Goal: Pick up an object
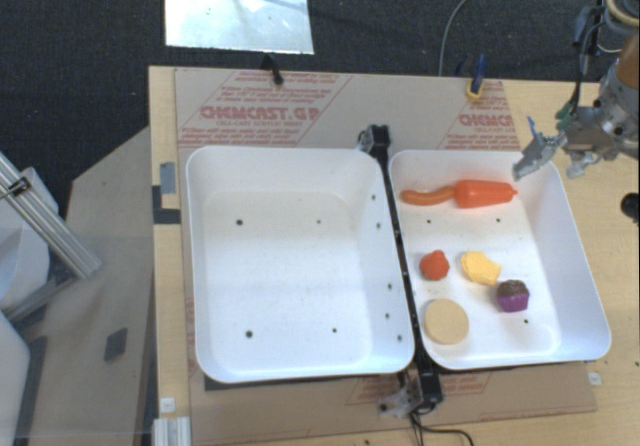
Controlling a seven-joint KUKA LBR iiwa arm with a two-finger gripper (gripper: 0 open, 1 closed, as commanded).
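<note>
I look down at a slant on a wooden tabletop carrying two shallow white bins side by side. At the far left edge a metal frame leans in. The left bin comes next, then a black clamp strip where the two bins meet. The right bin holds every candidate for my pick. Along its far side lies an orange carrot, long axis running left to right. Nearer me sit a small red piece, a round tan disc, a yellow block and a purple piece, near each other but apart.

My end effector hangs at the bin's far right corner, above the rim and just beside the carrot's thick end, not touching it. Its two fingers look spread fairly wide, with nothing between them.

I judge the approach step is in hand. The carrot is the closest target, so I would shift left over its thick middle, turn the fingers to straddle its narrow width, and descend straight, keeping away from the bin wall. Its rounded, smooth body may roll or slip, so I would close centred and lift slowly.
</note>
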